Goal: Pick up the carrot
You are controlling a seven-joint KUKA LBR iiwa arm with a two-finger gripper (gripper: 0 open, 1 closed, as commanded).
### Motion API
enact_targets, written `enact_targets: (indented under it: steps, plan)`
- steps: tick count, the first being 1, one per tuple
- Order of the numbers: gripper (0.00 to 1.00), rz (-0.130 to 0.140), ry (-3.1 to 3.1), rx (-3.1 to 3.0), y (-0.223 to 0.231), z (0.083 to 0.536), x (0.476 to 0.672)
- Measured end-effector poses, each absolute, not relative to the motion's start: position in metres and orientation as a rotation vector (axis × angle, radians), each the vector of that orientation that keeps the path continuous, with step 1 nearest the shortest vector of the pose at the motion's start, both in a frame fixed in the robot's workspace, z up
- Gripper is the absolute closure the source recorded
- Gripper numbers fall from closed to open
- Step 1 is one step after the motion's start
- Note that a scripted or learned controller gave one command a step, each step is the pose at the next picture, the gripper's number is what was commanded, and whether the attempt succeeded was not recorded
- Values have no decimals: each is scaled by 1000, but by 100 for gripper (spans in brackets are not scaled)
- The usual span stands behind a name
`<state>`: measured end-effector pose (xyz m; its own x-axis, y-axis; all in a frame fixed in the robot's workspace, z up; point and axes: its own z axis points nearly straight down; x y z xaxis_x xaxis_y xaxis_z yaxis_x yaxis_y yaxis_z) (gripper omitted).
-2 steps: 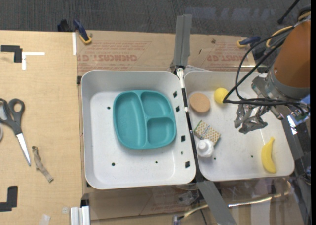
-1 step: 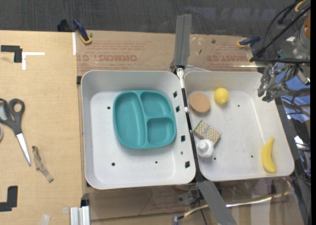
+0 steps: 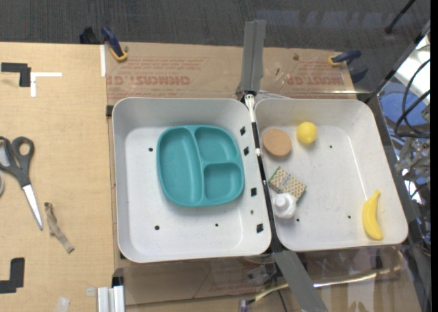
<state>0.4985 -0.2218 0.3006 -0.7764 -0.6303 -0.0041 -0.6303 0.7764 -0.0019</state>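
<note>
The right bin (image 3: 342, 187) holds several small items. A round tan-orange disc (image 3: 277, 142) lies near its left wall, with a yellow ball-like fruit (image 3: 307, 133) just to the right of it. Below the disc sit a checkered tan packet (image 3: 287, 183) and a small white bottle (image 3: 283, 206), both close to the divider between the bins. A yellow banana (image 3: 372, 215) lies at the bin's front right corner. In the left bin (image 3: 137, 201) rests a teal divided plate (image 3: 201, 165) with nothing in its compartments.
Scissors (image 3: 22, 174) and a scrap of tape (image 3: 58, 228) lie on the cardboard-covered bench to the left of the bins. A grey bar (image 3: 253, 57) stands behind the divider. Cables hang at the far right (image 3: 414, 146).
</note>
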Motion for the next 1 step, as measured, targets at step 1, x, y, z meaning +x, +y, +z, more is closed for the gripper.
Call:
enact_targets:
  steps: [1]
  plan:
    - [100,1,3016,-865,-166,268,540]
